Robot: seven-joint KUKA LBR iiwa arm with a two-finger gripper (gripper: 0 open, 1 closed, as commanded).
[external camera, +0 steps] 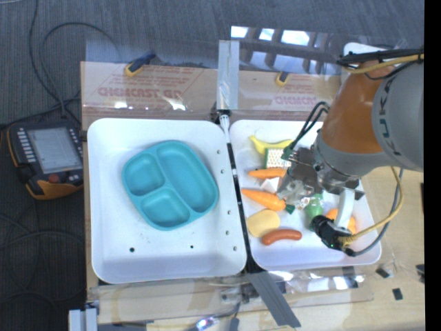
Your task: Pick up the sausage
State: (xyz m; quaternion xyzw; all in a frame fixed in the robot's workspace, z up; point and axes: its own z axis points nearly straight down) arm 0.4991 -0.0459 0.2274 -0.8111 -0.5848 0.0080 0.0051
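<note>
Camera view, looking down on the bench: at far left a tablet-like pendant (pixel 45 152) lies on the dark floor, its cable looping away. The left bin (pixel 103 254) holds a blue divided plate (pixel 170 183), set a little toward its near right. In the right bin (pixel 262 257), toy food crowds the middle: a banana (pixel 265 143) at the far side, a small carrot (pixel 267 174) below it, a larger carrot (pixel 262 198) angled beneath that, then a pale yellow piece (pixel 263 222). The sausage (pixel 281 236) lies flat just beside that yellow piece, near the bin's front wall, untouched. The grey arm (pixel 375 119) with its orange band reaches over the bin's right half. Its gripper (pixel 302 193) hangs above the clutter just right of the larger carrot, up and to the right of the sausage; whether it is spread or pressed together cannot be told from this angle.
</note>
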